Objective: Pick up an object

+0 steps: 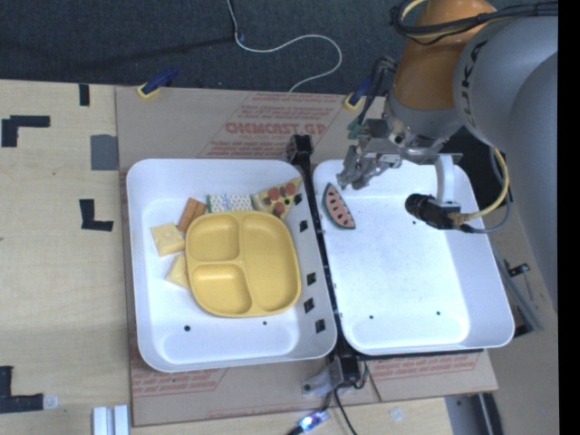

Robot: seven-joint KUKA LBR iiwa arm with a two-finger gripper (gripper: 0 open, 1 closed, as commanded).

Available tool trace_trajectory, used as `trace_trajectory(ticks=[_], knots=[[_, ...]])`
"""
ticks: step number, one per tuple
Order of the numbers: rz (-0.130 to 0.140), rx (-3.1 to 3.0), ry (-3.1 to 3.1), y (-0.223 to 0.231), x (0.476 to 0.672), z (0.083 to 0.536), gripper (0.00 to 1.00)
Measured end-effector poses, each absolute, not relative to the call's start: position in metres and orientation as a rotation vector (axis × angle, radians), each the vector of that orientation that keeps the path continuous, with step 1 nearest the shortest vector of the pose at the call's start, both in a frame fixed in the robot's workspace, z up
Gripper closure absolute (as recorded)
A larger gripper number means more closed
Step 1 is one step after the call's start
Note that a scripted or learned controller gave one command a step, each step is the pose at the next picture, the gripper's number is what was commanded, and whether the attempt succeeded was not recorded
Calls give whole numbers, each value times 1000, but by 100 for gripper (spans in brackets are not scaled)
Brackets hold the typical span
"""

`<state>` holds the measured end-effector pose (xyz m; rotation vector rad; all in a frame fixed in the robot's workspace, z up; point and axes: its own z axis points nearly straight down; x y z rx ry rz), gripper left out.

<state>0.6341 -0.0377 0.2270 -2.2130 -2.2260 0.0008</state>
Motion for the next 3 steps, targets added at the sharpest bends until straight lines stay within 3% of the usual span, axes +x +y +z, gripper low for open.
trace_trajectory(ticks=[3], knots=[[4,-2212,-2226,102,601,215,100]])
